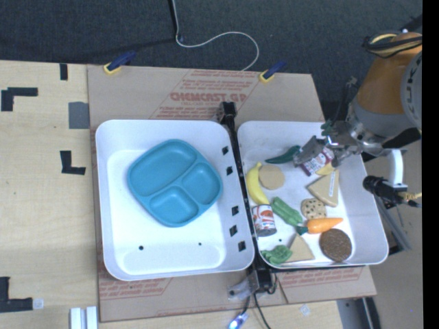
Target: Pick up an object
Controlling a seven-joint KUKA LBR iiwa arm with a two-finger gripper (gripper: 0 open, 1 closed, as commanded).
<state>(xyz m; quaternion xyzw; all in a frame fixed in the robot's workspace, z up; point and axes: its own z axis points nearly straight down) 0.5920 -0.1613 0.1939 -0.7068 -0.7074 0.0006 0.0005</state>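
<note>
Bench front: cardboard sheet [206,94] under two white bins; a black clip strip [236,204] runs along their shared wall.
Left bin [113,204]: holds a blue divided plate [175,181], lying flat and well apart from the arm.
Right bin, near end [374,249]: brown round cookie [336,244], pale wedge [300,249] with a green leafy piece [276,255] beside it, small can [264,220] against the inner wall.
Right bin, middle: orange carrot [322,225] with its long axis across the bin, spotted cracker [313,208], green pickle [286,211] lying slantwise, yellow banana [256,184] running along the inner wall, tan disc [271,177] touching it, cheese wedge [326,190].
Right bin, far end: dark green pepper [282,157], its long axis pointing toward the arm.
Gripper [317,157]: low over the far half of the right bin, above a small red-and-white packet [315,163]; whether the fingers are spread or closed on it cannot be told.
Key relation: the packet sits directly at the fingertips, the pepper just beside toward the inner wall, the cheese wedge just nearer the camera.
Judgement: the grasp attempt looks aimed at the packet; the crowding pepper and cheese could spoil a clean closure.
</note>
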